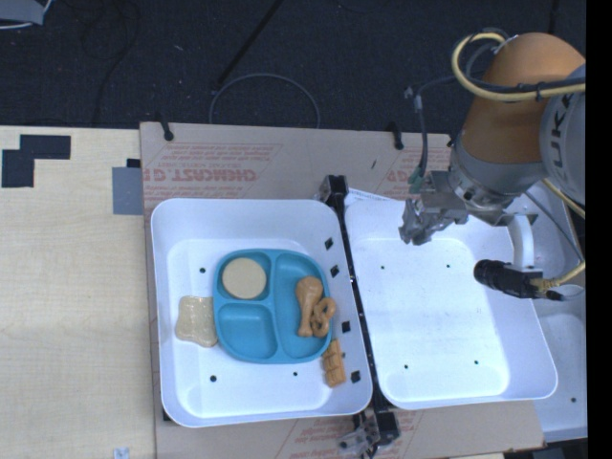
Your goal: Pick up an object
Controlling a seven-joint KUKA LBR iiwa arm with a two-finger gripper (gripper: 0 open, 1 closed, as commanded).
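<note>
nearest the camera, in the left bin (pixel 182 247), a small tan pastry piece (pixel 334 363) lies on the bin floor just off the near right corner of the blue tray (pixel 258 338), close to the divider between the bins. the blue tray sits in the middle of the left bin and has three compartments. its near left compartment is bare. a twisted brown pretzel (pixel 314 306) lies in the right compartment, and a round pale cookie (pixel 244 277) rests in the far left one. a pale bread slice (pixel 196 320) lies on the bin floor, touching the tray's left edge. the right bin (pixel 449 352) stands just beside the left one on the counter (pixel 67 285). farther back, the jaws (pixel 421 226) hang over the far left part of the right bin, well apart from every object; whether they are spread or closed cannot be told, and nothing shows between them. above them rises the grey arm (pixel 521 94) with its orange band.
</note>
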